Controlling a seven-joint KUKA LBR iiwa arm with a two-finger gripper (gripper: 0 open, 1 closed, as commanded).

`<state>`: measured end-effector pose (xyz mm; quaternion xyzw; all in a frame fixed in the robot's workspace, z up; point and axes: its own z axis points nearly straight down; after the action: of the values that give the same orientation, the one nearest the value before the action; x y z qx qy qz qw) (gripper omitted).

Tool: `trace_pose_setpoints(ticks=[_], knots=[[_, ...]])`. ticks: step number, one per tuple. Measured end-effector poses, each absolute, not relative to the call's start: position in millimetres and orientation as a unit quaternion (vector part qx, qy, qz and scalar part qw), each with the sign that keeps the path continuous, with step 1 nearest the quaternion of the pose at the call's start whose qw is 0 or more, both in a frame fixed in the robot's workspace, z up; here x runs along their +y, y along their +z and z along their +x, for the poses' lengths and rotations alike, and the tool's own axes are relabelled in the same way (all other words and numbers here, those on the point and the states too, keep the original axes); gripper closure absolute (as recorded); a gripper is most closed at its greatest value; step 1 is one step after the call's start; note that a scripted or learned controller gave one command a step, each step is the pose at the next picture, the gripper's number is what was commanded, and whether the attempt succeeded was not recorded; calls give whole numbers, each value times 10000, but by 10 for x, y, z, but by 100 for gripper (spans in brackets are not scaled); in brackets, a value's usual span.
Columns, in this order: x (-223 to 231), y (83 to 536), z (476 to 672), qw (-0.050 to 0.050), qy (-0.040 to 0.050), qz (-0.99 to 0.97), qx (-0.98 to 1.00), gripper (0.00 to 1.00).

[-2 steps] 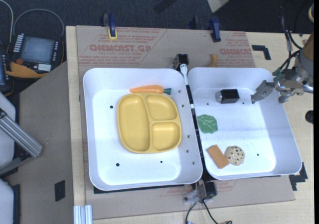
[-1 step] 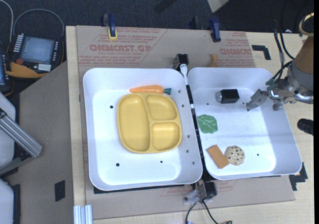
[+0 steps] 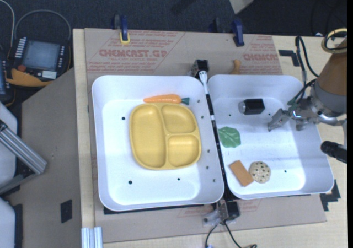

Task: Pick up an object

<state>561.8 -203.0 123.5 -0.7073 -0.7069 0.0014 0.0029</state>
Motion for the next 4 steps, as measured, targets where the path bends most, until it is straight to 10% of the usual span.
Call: trace_pose_setpoints(ticks=[1,2,4], knots=[[-2022,820,5611,27,11,-7070,-7072,0],[-2028,952,5624,-4,-1,-7072,-7070,100],[-1944,1980,5681,-41,-16,-7067,-7075,100]])
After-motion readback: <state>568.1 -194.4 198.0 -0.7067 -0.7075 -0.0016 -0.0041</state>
